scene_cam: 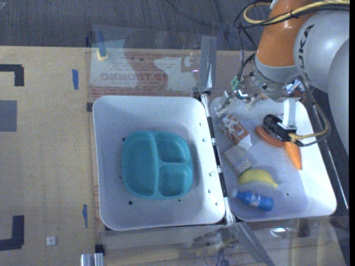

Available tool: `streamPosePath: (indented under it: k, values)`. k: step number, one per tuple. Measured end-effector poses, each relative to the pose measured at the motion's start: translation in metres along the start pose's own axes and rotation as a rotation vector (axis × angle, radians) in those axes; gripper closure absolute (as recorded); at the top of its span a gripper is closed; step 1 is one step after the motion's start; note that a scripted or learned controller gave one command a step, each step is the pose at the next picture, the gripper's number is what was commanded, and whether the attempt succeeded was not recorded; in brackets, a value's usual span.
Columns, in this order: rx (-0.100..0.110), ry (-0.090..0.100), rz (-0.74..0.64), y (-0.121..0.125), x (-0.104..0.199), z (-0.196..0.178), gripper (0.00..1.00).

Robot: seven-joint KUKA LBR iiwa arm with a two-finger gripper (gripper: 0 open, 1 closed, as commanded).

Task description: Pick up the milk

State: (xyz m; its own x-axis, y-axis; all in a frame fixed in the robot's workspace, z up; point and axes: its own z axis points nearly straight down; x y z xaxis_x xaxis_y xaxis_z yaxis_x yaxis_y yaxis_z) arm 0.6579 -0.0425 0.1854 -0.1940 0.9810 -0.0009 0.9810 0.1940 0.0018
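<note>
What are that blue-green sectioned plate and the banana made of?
The sectioned plate looks like moulded plastic, fairly matt: one even teal, soft rounded dividers. The banana is probably toy plastic, smooth and evenly yellow; real fruit cannot be ruled out.

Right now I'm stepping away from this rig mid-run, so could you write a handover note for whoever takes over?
Gripper: over the far end of the right bin; no item seen in it.
Milk: the small carton, probably the milk, lies in the right bin by the inner wall, just nearer the camera than the gripper.
Same bin: grey box, banana, blue bottle, carrot.
Left bin: teal tray.
Done: nothing; the carton is not yet lifted.
Left: descend, grasp, lift.
</note>
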Motion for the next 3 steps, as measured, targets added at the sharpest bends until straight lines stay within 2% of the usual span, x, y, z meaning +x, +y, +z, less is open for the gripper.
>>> streamPosePath:
  k: [1,2,3]
  values:
    - [0.001,0.001,0.051,-0.04,-0.055,0.083,0.0]
    - [0.001,0.001,0.053,-0.04,-0.056,0.073,1.0]
    - [0.005,0.001,0.038,0.006,-0.015,-0.005,1.0]
